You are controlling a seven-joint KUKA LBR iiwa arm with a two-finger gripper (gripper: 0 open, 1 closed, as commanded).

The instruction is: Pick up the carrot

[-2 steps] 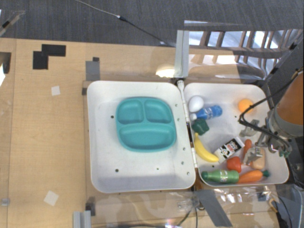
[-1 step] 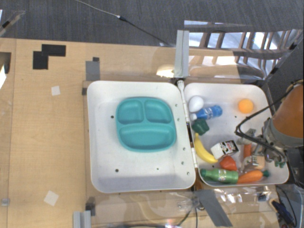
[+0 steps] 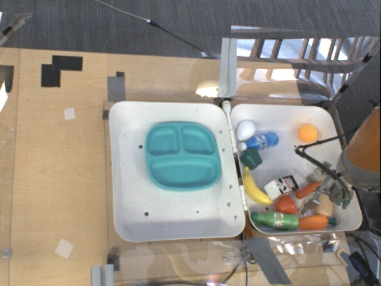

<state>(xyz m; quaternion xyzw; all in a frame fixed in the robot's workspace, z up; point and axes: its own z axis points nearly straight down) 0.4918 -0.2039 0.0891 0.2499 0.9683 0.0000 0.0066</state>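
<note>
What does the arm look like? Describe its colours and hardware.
The arm enters from the right: a rounded orange band over a grey ring. Its end effector is metallic grey with small green touches. Thin dark cables run from the wrist.

Wooden bench [image 3: 53, 177] below dark grey carpet [image 3: 178, 11].

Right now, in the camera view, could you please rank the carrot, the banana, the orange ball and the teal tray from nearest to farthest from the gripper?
From the gripper, in the right bin's lower right:
1. Carrot, just below it, by the bin's front wall.
2. Orange ball, above it, near the back wall.
3. Banana, to its left, by the divider; close to the ball's distance, so those two are hard to separate.
4. Teal tray, in the left bin.
</note>
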